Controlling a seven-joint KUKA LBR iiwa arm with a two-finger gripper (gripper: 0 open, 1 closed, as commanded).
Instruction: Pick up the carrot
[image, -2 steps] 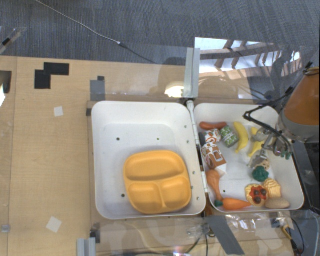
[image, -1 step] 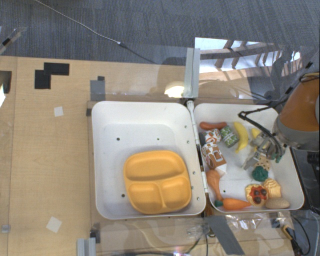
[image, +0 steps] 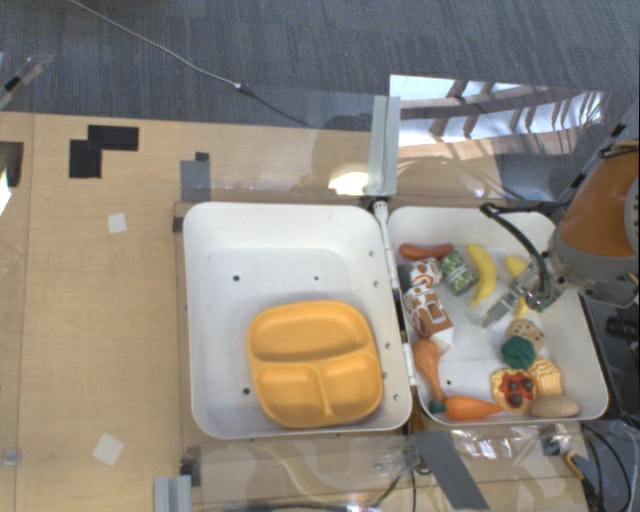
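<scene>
The carrot (image: 472, 408) is orange with a small green top and lies flat along the front wall of the right bin (image: 592, 352), pointing right. My gripper (image: 512, 305) hangs over the middle of that bin, well behind the carrot and to its right, close above a yellow toy (image: 515, 266) and a banana (image: 483, 273). Nothing of the carrot is under it.
The right bin is crowded with a sausage (image: 427, 251), small boxes (image: 430, 310), a green can (image: 458, 272), a green broccoli (image: 517, 352), a pizza slice (image: 514, 387), a waffle (image: 546, 375) and an orange piece (image: 430, 362) just behind the carrot. The left bin (image: 230, 260) holds a yellow divided plate (image: 315, 360).
</scene>
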